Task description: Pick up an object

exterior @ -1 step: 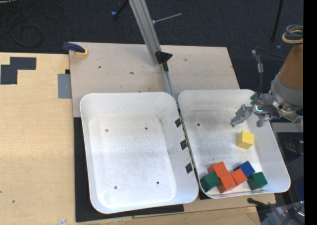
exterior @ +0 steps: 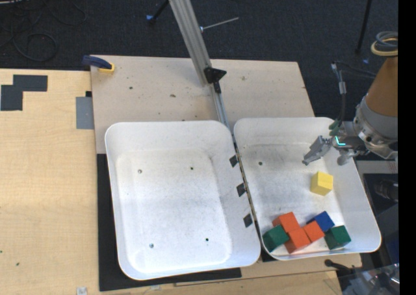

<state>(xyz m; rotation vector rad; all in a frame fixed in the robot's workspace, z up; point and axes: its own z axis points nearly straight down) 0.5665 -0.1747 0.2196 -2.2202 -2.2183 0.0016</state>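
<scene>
Grey metal gripper (exterior: 318,151) poised above the right shallow white plastic bin (exterior: 279,134), just up-left of the small yellow cube (exterior: 322,182), apart from it; open or closed, cannot tell. Cube isolated, likely easiest target versus the 5 clustered orange, green and blue blocks (exterior: 305,230).

fixed overhead (slanted), both bins (exterior: 170,132) framed

A dark carpet floor (exterior: 279,14) lies at the far side with black cables (exterior: 29,43). A light wooden table (exterior: 45,177) sits left.
</scene>
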